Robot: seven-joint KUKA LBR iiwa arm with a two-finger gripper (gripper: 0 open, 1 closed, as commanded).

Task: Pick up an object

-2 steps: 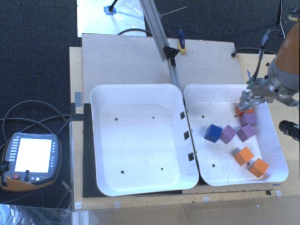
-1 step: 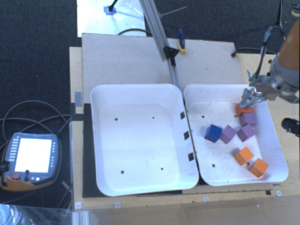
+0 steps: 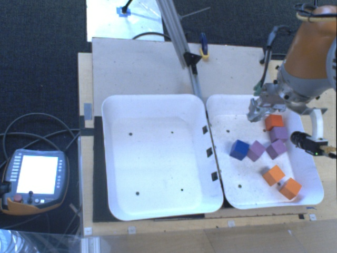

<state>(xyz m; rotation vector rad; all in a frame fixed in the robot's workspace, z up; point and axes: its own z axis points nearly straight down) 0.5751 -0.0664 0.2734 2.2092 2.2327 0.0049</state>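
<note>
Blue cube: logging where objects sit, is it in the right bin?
In: the blue cube rests on the right bin's floor beside purple cubes.

Two bins sit side by side on the bench (image 3: 147, 67). The left bin (image 3: 113, 157) is beside the right bin (image 3: 226, 194), and their edges touch in the middle. Seven blocks (image 3: 256, 151) lie in the right bin, close together on its right half. The gripper (image 3: 256, 109) hangs over the back of that bin, just behind the blocks. A handheld screen (image 3: 36, 181) lies on the floor, left of the bench.
</note>
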